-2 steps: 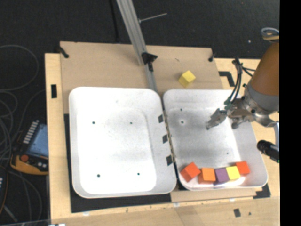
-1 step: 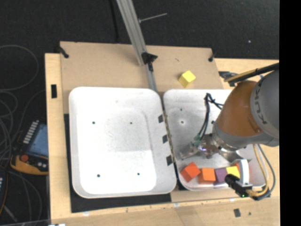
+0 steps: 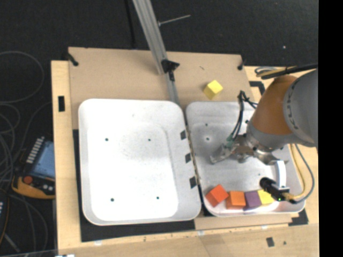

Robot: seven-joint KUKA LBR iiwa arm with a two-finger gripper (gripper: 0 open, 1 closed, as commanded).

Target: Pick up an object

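Over the right-hand bin [image 3: 214,116], the grey arm [image 3: 286,114] with its orange band reaches in from the right, and the gripper [image 3: 221,155] hangs low above the bin's bare middle. Whether it is wide or narrow cannot be told from this slant, and nothing can be made out in its grasp. Along the near wall of that bin sit four blocks in a row: a red block [image 3: 216,195], an orange block [image 3: 235,198] just beside it, then a purple block [image 3: 252,199] and a yellow block [image 3: 265,197]. They lie apart from the gripper, nearer the camera. Another yellow cube [image 3: 213,89] rests on the bench [image 3: 118,74], beyond the bins. To the left lies the left-hand bin [image 3: 134,159].
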